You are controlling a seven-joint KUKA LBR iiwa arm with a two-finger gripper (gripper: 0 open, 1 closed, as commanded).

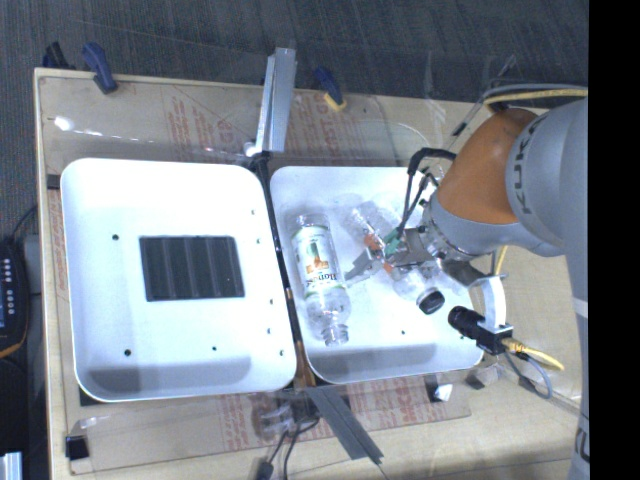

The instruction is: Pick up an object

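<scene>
The gripper (385, 259) is low in the right bin (375, 363), reaching in; I cannot tell its state. The clear bottle (321, 278) lies at its nine o'clock; next, a firm pinch

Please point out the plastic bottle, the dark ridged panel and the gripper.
plastic bottle (319, 273): camera view, on its label.
dark ridged panel (191, 267): camera view, at its middle, in the left bin.
gripper (388, 255): camera view, at its fingertips, over the right bin.
</scene>
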